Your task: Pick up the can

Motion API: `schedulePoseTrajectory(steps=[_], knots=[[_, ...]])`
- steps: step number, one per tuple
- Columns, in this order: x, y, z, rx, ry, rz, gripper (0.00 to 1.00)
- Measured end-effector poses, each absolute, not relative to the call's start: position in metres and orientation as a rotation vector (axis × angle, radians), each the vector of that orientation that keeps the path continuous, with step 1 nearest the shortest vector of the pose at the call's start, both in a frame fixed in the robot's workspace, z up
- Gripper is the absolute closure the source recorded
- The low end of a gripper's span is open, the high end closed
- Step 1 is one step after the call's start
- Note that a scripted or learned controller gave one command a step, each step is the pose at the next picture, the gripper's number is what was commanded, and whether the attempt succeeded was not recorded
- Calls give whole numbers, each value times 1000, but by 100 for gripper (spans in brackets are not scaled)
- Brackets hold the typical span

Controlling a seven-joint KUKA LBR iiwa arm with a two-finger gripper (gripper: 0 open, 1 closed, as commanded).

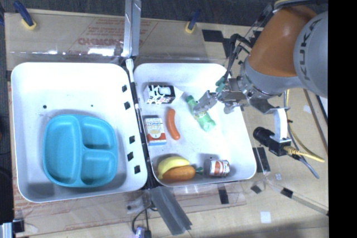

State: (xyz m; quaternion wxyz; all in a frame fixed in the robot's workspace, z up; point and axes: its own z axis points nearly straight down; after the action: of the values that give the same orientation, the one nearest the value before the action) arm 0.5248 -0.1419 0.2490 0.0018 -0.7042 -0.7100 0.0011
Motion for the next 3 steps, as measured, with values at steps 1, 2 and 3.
schedulePoseTrajectory(steps=[1,2,3], knots=[[534,-148,183,-2206,-2233,4,0],[476,-174,91,-2202,-2236,2,0],[477,-210,92,-2201,-2241,0,0]])
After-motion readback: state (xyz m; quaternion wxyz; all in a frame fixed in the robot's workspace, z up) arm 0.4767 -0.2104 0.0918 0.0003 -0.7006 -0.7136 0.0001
